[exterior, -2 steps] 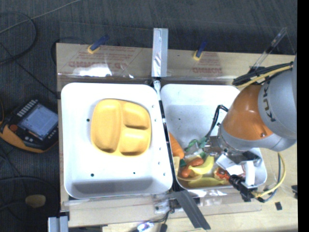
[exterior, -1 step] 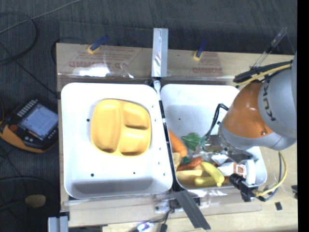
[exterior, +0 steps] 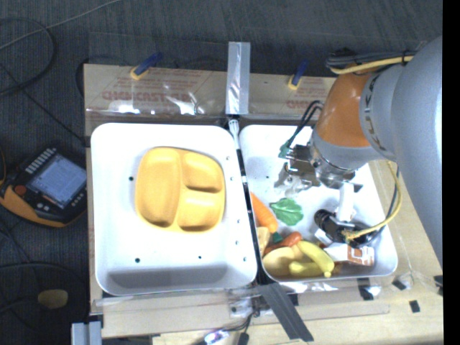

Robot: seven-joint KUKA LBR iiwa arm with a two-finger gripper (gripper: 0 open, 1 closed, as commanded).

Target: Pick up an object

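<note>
Gripper [exterior: 296, 180]: over right white bin [exterior: 374, 192], finger state cannot tell.
Objects: green toy leaf [exterior: 287, 210], yellow plastic banana [exterior: 316, 257] in right bin.
Left white bin [exterior: 108, 192]: yellow divided tray [exterior: 180, 187].

Two bins sit side by side on the tabletop [exterior: 100, 85]. The left bin [exterior: 108, 264] holds a divided tray [exterior: 180, 187] at its middle. In the right bin [exterior: 384, 261], a carrot [exterior: 261, 211], a leaf [exterior: 287, 210] and a banana [exterior: 310, 259] crowd the near left corner. A handheld pendant [exterior: 49, 185] lies on the floor, left of the tabletop.
</note>
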